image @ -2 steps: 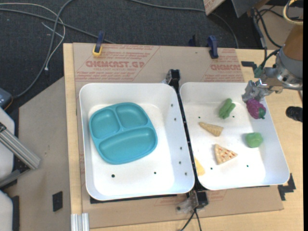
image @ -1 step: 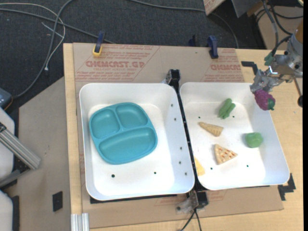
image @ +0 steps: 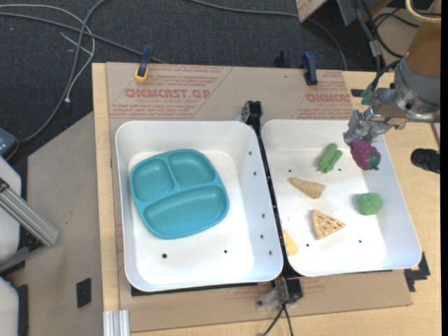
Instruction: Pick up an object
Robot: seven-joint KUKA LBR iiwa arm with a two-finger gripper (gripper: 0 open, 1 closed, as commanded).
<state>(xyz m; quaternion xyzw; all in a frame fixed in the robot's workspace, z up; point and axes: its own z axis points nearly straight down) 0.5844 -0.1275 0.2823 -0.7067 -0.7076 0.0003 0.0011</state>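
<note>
My gripper (image: 363,136) hangs over the far right corner of the right bin (image: 392,257). A purple grape-like toy (image: 365,153) with a small green tip sits right under it, its top tucked between the fingers (image: 355,131), which are shut on it. Other pieces lie in the same bin. A long green piece (image: 327,158) is just left of the gripper. A round green piece (image: 369,203) lies nearer the front. A tan wedge (image: 308,187) and a pizza-slice toy (image: 326,225) are in the middle.
A yellow bit (image: 288,242) lies against the right bin's left wall. The left bin (image: 133,264) holds a teal divided plate (image: 180,192). Two clamps (image: 145,60) (image: 309,67) grip the cardboard at the back. The grey arm (image: 420,82) enters from the upper right.
</note>
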